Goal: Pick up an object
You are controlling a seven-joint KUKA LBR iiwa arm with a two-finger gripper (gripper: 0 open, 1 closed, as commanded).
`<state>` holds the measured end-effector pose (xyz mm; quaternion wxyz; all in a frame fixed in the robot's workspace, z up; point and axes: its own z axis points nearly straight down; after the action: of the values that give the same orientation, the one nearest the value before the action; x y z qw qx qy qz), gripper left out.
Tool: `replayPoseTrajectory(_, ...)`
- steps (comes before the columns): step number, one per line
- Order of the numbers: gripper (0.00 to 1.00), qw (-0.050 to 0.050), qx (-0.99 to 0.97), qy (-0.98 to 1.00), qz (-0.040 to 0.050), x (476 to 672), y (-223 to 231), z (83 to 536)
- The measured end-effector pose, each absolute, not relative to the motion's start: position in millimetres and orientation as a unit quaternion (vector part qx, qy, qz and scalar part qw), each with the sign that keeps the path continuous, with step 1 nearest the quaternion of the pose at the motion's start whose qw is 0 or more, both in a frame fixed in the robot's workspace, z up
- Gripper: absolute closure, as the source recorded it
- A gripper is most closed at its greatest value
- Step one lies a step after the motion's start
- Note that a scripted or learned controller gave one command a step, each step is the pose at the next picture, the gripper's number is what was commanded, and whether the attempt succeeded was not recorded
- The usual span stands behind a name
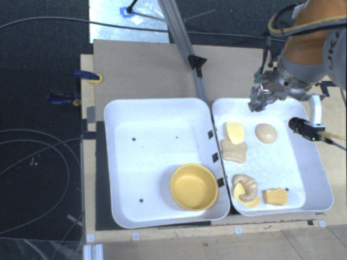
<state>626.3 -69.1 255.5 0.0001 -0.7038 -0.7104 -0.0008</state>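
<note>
Objects wait unpicked: a yellow bowl (193, 186) in the left bin (124, 118), five pale food-like pieces in the right bin (312, 191), a round one (265, 133) farthest. Above that bin's far edge hangs the gripper (260, 102), apparently holding nothing, its opening unclear. Beyond, brown table (141, 69), dark floor.

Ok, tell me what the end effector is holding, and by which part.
Nothing. The end effector hangs over the right bin's back edge, with no object between its fingers; the food pieces lie in the bin.
</note>
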Motion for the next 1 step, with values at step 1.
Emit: replayPoseTrajectory(1, 1.00, 0.000, -0.703, -0.711, -0.0007, 619.7, -9.7, 255.6)
